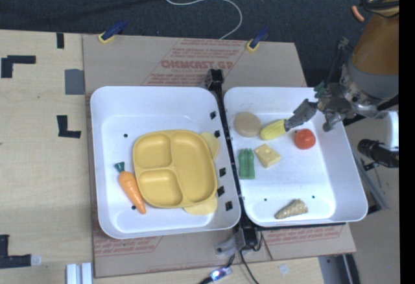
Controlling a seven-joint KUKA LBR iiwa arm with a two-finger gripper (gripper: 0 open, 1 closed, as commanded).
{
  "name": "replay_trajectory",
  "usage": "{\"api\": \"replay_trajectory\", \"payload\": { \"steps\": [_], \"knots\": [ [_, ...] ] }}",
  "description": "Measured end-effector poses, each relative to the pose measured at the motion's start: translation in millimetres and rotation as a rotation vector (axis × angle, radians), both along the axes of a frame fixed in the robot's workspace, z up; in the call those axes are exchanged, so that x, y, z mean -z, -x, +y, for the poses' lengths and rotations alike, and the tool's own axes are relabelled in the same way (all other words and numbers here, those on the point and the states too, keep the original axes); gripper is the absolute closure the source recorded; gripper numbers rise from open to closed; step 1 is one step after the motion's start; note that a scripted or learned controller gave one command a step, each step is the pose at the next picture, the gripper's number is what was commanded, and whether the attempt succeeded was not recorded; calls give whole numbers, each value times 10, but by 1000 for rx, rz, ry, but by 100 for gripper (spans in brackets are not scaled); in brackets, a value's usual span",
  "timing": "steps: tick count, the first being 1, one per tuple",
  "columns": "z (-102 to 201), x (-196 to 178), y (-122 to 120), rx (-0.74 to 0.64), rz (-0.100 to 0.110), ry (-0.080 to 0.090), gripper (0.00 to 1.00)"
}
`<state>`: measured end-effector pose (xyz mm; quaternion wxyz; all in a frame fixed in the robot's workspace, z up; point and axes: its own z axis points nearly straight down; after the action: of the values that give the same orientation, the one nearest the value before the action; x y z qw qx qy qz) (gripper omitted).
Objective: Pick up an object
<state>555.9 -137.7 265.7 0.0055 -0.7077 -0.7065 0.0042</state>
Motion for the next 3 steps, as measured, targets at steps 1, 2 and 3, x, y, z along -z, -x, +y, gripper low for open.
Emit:
{"api": "replay_trajectory", "payload": {
  "steps": [1, 2, 3],
  "knots": [
    [2, -67, -21, -3, -12, 2, 0],
    [-69, 491, -79, -3, -8, 2, 0],
    [-106, 951, -111, -3, -7, 2, 0]
  ]
}}
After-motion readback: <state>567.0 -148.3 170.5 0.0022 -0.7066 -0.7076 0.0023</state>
